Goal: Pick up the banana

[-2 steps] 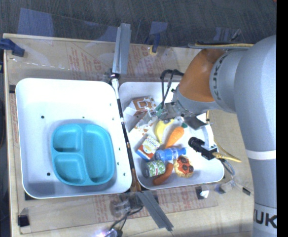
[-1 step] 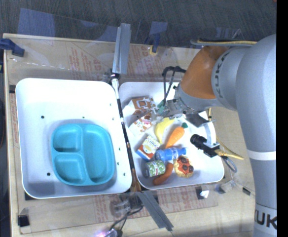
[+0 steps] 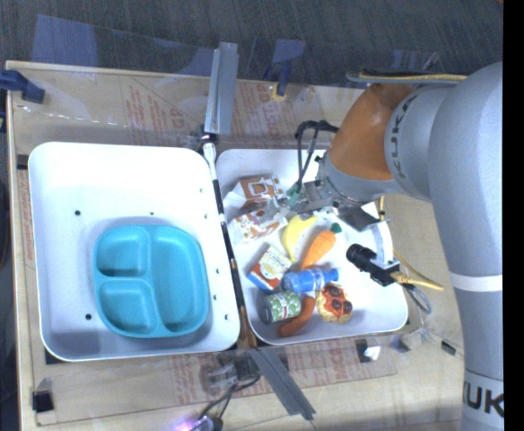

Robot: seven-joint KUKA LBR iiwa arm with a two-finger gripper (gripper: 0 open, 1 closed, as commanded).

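The banana (image 3: 294, 234) lies in the right bin (image 3: 389, 317), touching the carrot (image 3: 318, 247) on its right. The gripper (image 3: 305, 197) hangs just beyond the banana's far end; I cannot tell how its jaws stand. A blue divided tray (image 3: 151, 279) sits in the left bin (image 3: 65, 178)

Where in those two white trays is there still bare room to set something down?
The left bin has bare floor all around the blue divided plate, widest along its top and left walls. The right bin is crowded: banana, carrot, bottle and can fill its middle.
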